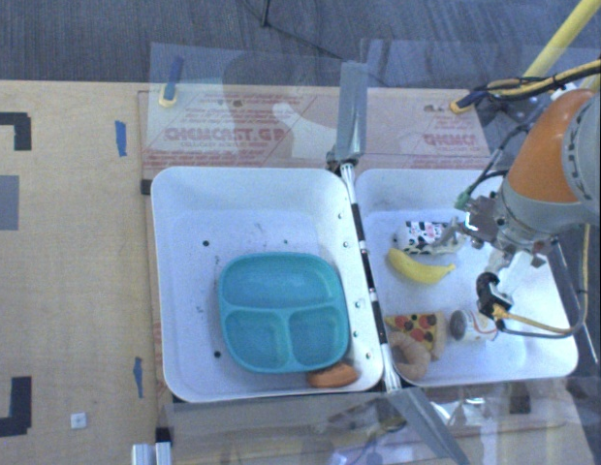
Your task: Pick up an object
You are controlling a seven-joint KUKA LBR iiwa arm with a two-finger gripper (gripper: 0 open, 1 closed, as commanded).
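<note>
I am watching the gripper (pixel 470 229) hanging over the far half of the right bin (pixel 543 347). I am taking the black-and-white toy (pixel 424 234) as the nearest candidate: it is lying just to the left of the gripper, so close in this slanted view that I cannot tell whether the two are touching. I also cannot tell whether the gripper is spread or pressed together, since the wrist is hiding that part, and I am seeing nothing pinched in it. The banana (pixel 420 266) is lying just on the near side of the toy, its long axis running left to right and its ends curling toward the far side, which is putting it to the near left of the gripper. The pizza slice (pixel 417 325), a tan lump (pixel 412 356) and a small grey piece (pixel 458 325) are resting closer to the near wall, well apart from the gripper. I am judging that the coming move is turning on a short shift left and a descent onto the toy, while the banana would be asking for a grip across its narrow width, far to near.
</note>
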